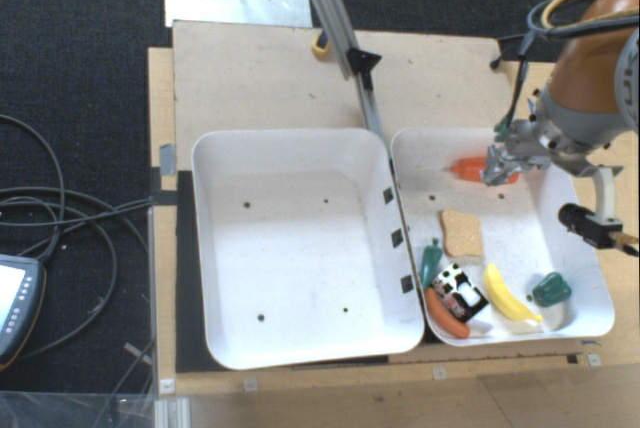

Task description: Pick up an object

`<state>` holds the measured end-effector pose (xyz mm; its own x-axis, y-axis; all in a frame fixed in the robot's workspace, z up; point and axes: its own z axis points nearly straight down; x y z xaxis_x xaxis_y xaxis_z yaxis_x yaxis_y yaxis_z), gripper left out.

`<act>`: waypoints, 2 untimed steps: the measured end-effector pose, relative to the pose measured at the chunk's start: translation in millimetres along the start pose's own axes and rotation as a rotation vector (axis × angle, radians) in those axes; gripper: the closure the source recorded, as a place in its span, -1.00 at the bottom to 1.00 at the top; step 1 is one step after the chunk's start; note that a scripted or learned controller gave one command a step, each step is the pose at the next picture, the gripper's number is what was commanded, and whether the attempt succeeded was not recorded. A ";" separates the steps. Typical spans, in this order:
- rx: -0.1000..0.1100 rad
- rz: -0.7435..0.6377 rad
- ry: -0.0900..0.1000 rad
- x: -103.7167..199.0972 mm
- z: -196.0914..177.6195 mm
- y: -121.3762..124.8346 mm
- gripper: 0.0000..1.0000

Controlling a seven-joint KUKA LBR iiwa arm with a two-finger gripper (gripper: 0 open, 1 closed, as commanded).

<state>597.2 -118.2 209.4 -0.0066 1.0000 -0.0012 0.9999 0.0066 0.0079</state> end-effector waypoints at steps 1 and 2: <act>0.000 0.000 -0.001 -0.4 -54.6 2.2 1.00; 0.007 -0.004 0.003 52.0 -40.7 -0.4 1.00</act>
<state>596.1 -66.2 250.0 -0.0101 0.9999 0.0020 0.9999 0.0101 0.0009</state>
